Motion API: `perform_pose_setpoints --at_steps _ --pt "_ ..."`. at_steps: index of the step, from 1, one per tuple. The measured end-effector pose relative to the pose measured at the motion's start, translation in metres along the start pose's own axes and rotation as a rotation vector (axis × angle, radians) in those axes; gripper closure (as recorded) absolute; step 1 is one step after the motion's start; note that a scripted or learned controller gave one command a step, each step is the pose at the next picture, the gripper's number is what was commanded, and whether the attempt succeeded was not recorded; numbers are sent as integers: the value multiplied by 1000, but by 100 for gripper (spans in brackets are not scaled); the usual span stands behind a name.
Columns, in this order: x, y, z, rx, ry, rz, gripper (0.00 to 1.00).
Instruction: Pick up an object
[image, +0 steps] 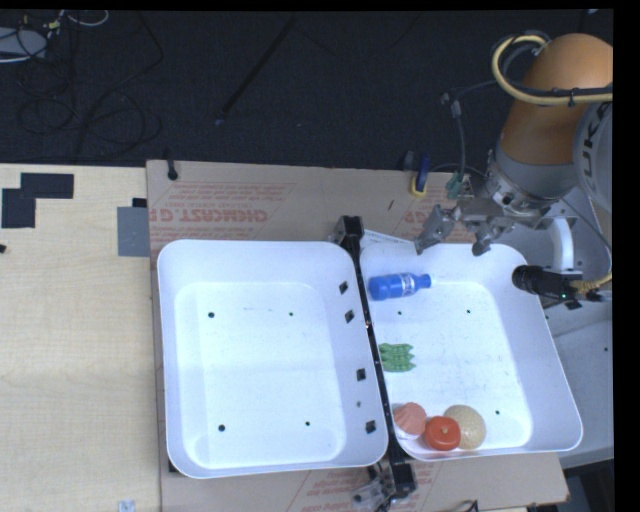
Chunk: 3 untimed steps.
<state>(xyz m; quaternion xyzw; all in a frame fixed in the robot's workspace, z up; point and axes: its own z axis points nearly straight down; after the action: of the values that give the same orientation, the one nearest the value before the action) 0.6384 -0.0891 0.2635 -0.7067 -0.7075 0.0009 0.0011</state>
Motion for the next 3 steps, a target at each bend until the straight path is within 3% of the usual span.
perform_pose_setpoints --at_steps 1,2,3 --pt "-66 -46 14 4 -2 8 0" --pt "-110 -121 74 8 2 7 0" --pt "-108 -117 61 1 1 5 100"
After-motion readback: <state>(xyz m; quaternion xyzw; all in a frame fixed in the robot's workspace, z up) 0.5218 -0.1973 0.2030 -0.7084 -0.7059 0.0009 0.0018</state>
